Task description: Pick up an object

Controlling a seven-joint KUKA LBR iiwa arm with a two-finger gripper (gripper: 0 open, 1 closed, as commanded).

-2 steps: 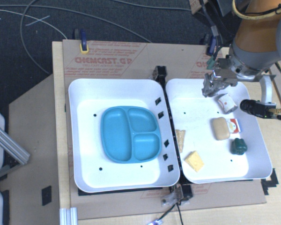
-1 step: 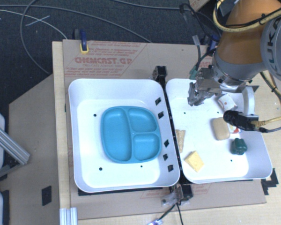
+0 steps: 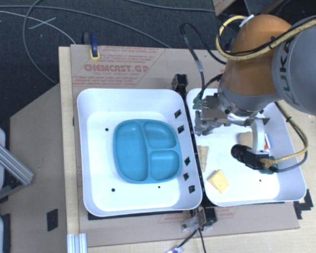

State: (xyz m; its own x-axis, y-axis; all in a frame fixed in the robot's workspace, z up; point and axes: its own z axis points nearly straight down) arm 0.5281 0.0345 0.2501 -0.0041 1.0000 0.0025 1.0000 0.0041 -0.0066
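My gripper [image 3: 204, 124] hangs low over the left part of the right bin [image 3: 284, 190], close to the wall between the bins. Just below it lies a thin tan cracker-like piece [image 3: 203, 155], apart from the gripper. A yellow block [image 3: 218, 181] rests nearer the bin's front edge. To the right, partly hidden by the arm, are a pale tan piece [image 3: 245, 138] and a white object with red and blue marks [image 3: 260, 137]. I see nothing held in the gripper.
The left bin [image 3: 95, 188] holds a blue divided plate [image 3: 147, 150]. Black clips line the wall between the bins [image 3: 188, 157]. The big grey and orange arm [image 3: 258, 51] covers the back of the right bin.
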